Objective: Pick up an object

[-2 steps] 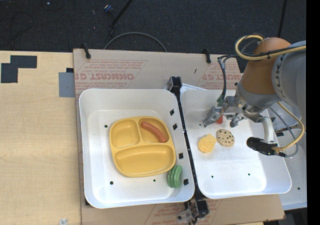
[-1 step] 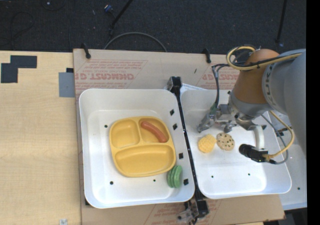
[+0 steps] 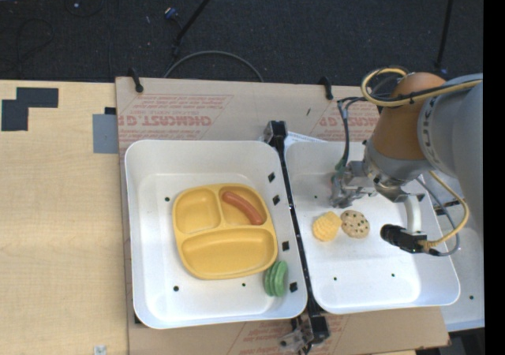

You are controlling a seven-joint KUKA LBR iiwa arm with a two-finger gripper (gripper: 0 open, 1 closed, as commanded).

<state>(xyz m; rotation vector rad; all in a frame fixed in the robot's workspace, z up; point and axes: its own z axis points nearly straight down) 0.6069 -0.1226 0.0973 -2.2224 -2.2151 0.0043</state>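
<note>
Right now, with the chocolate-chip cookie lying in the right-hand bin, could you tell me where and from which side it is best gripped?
Probably by its rim, straight down from above. The cookie lies flat on the bin floor, so only its thin edge offers a hold. A yellow ridged piece crowds its left side in view, so pinching across the near and far edges looks safer.

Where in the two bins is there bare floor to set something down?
Free: the right white bin floor below the chocolate-chip cookie and ridged yellow round piece; the left white bin strip left of the yellow divided plate. Crowded: around the gripper, above the cookie.
</note>
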